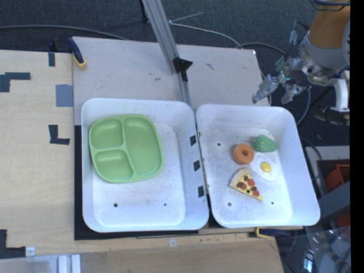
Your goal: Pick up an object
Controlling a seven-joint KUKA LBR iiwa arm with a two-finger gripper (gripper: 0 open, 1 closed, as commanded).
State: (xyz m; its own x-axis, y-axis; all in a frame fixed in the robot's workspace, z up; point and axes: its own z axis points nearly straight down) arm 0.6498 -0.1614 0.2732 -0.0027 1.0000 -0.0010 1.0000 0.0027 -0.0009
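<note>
The end effector (277,90) hangs spread and empty above the right bin's (222,209) far rim, seemingly poised to descend, while the doughnut (243,153), green piece (264,144), fried egg (265,168) and pizza slice (247,184) cluster together inside that bin as candidates

A single fixed camera is looking down at a slant from above the bench (142,73), taking in both white bins (193,152) whole from moderate height; the arm (327,33) is entering at upper right.
</note>
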